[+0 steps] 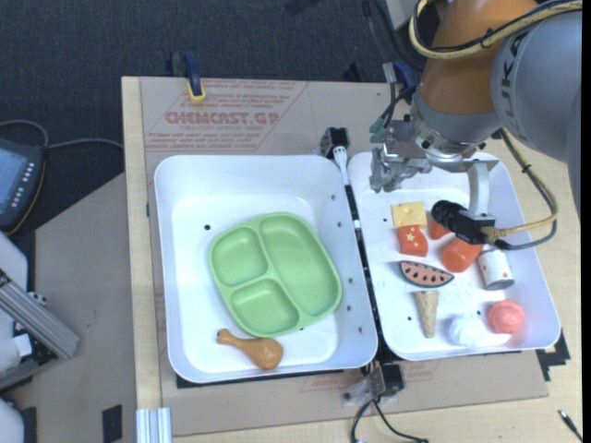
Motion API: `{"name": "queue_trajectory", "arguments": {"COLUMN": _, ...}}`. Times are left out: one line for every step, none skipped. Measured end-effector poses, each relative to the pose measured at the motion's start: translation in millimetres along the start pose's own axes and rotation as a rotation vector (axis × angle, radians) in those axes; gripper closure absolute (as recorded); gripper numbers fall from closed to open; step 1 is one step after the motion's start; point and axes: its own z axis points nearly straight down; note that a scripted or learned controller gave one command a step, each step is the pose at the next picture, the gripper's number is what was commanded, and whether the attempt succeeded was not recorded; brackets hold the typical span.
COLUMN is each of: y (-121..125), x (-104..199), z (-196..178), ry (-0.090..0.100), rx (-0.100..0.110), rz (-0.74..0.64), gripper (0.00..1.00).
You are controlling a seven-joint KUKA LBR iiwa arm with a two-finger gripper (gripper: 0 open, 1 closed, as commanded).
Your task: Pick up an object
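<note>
My gripper (pixel 391 171) hangs over the far left part of the right bin (pixel 528 275), just beyond a yellow block (pixel 408 214). A small red piece (pixel 413 239) lies in front of that block. Nearer the front are a watermelon slice (pixel 426 273) and an ice-cream cone (pixel 427 311). To the right lie an orange-red piece (pixel 460 253), a white cylinder (pixel 494 268), a pink ball (pixel 506 317) and a white lump (pixel 464 330). Nothing hangs from the gripper.
The left bin (pixel 180 247) holds a green divided plate (pixel 272 273) and a brown drumstick (pixel 252 347) near its front edge. A cardboard sheet (pixel 222 113) lies under both bins. The arm's orange band (pixel 466 40) looms over the right bin's far side.
</note>
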Motion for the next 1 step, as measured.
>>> {"name": "queue_trajectory", "arguments": {"y": -14.2, "x": 3.3, "z": 13.2, "ry": 0.000, "rx": 0.006, "rz": 0.002, "gripper": 1.00}}
